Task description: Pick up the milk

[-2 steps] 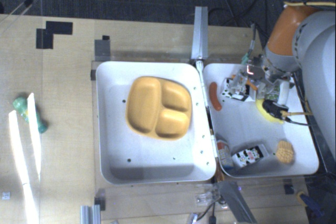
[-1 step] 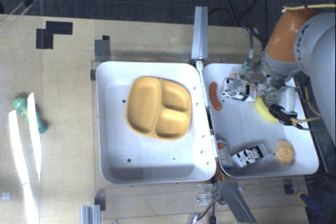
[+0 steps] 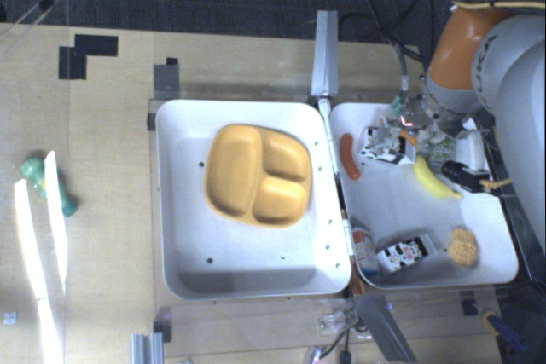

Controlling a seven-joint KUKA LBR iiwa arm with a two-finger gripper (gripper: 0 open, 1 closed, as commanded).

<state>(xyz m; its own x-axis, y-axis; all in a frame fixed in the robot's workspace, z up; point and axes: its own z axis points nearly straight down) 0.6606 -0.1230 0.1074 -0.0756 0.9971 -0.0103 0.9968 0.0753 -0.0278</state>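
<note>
The milk (image 3: 401,253) is a small white carton with black patches. It lies on its side near the front wall of the right bin (image 3: 503,268). My gripper (image 3: 384,146) hangs low over the back left part of that bin, well behind the milk and apart from it. The grey arm with its orange band (image 3: 461,55) reaches in from the right, above the bin's back corner.
A red sausage (image 3: 348,156) lies by the right bin's left wall, a banana (image 3: 431,179) just right of the gripper, and a round waffle (image 3: 462,245) right of the milk. A small can (image 3: 363,245) sits left of the milk. A yellow divided tray (image 3: 258,175) is in the left bin (image 3: 183,260).
</note>
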